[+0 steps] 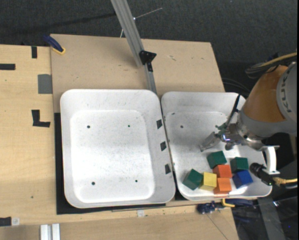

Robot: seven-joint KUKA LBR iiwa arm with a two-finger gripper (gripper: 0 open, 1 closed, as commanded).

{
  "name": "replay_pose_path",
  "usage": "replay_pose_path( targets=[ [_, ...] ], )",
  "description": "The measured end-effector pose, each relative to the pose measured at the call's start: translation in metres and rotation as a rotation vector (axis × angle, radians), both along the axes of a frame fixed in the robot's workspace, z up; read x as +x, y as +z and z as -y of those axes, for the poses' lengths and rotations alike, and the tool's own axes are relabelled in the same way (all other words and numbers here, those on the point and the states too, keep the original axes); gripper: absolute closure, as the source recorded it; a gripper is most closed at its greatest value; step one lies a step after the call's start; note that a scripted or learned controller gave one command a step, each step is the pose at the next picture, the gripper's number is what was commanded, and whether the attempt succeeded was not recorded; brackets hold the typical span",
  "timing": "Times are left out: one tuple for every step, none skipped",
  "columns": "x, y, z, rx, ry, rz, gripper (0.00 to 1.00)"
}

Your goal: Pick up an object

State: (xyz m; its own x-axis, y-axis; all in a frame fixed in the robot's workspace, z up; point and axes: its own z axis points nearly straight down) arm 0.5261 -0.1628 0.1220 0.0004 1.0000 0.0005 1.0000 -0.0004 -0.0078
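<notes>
Arm (269, 104) reaches in from the right, wrist low over the right bin (199, 106). Jaws hang just above the bin floor; can't tell if they're open or closed. 7 blocks (220, 173) clustered in the bin's near-right corner, just beside the jaws.

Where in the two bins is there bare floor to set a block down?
The left bin has open floor from wall to wall. The right bin is bare along its far half, up to the claw. Its near right corner is crowded with blocks.
</notes>
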Motion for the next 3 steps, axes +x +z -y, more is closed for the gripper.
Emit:
replay_pose_path(
  targets=[
    [-0.001, -0.032, -0.001, -0.001, 0.001, 0.003, 0.0],
    [0.0, -0.021, -0.002, 0.001, 0.002, 0.004, 1.0],
    [-0.001, 0.021, -0.003, 0.0, 0.002, 0.01, 1.0]
  ],
)
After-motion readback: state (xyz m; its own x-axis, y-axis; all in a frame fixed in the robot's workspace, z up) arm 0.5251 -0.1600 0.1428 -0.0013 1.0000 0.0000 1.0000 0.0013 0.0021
